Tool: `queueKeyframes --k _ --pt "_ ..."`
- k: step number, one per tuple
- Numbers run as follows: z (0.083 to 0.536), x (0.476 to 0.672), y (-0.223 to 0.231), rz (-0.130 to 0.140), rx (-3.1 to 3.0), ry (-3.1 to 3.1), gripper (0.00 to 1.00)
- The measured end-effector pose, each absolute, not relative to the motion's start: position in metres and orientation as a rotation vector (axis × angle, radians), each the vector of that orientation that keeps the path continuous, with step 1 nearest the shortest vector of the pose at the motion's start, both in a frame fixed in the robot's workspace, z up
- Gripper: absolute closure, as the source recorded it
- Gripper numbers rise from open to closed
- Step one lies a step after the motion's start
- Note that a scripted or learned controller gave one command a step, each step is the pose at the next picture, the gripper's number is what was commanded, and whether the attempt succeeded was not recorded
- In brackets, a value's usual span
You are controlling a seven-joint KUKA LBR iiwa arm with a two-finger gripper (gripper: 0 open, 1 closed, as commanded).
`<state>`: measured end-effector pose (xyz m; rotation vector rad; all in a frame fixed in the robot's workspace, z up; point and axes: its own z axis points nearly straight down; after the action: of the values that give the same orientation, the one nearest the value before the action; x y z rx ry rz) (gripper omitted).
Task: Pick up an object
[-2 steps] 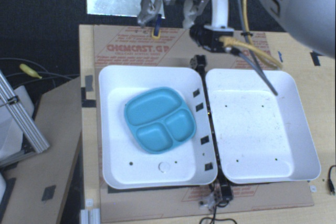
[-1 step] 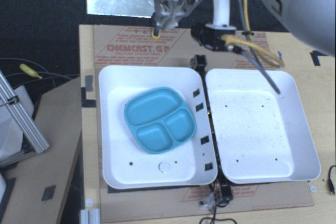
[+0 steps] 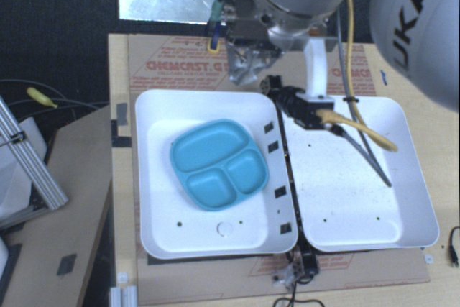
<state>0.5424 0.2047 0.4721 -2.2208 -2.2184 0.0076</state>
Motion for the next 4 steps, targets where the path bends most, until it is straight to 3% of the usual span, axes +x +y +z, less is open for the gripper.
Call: queueKeyframes --k 1,2,3,4 --pt "0.444 0.484 0.168 0.004 -2.221 -2.219 1.00" --pt "0.507 0.487 0.128 -0.012 -2.227 -2.222 1.00" --pt "0.477 0.486 0.196 -0.001 -2.210 -2.230 1.00" --pt "0.454 0.487 0.159 -0.001 -2.224 -2.220 1.00"
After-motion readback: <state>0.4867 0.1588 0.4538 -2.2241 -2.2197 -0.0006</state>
